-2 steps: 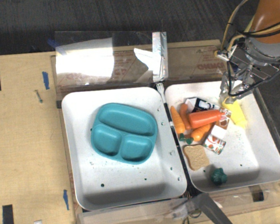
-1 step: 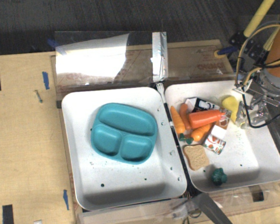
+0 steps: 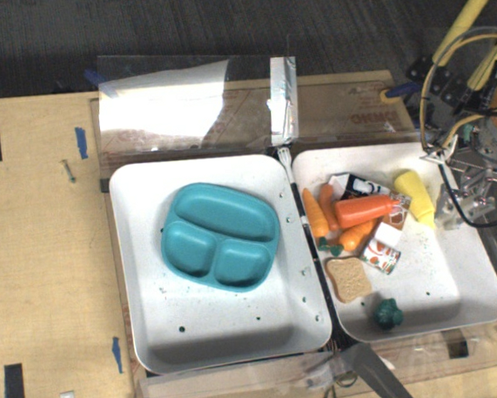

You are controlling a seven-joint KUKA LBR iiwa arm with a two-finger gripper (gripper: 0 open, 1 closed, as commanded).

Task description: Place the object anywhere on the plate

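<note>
The only lettering is a faint reddish print on the brown board (image 3: 354,109) behind the right bin (image 3: 480,289), and it is too blurred to read. The small white carton (image 3: 382,251) carries a red picture on its face, its print too small to make out, and a black-and-white packet (image 3: 352,185) behind the carrots is just as illegible. The teal plate (image 3: 220,234), divided into three compartments, lies in the left bin (image 3: 140,248), towards its rear left. The loose toy foods all lie in the right bin, across the bin walls from the plate. An orange carrot (image 3: 367,208) lies crosswise on two smaller carrots (image 3: 316,213), and a yellow piece (image 3: 415,194) sits just to their right. A slice of bread (image 3: 350,278) lies in front of the carton, and a green broccoli piece (image 3: 387,313) is near the front wall. The gripper (image 3: 463,189) shows as a tangle of metal and cables at the right bin's right rim, above the tabletop (image 3: 38,284). Whether it is open or closed cannot be told. The yellow piece is the food nearest it, just to its left but apart from it, and the plate is well away on the far side.
</note>
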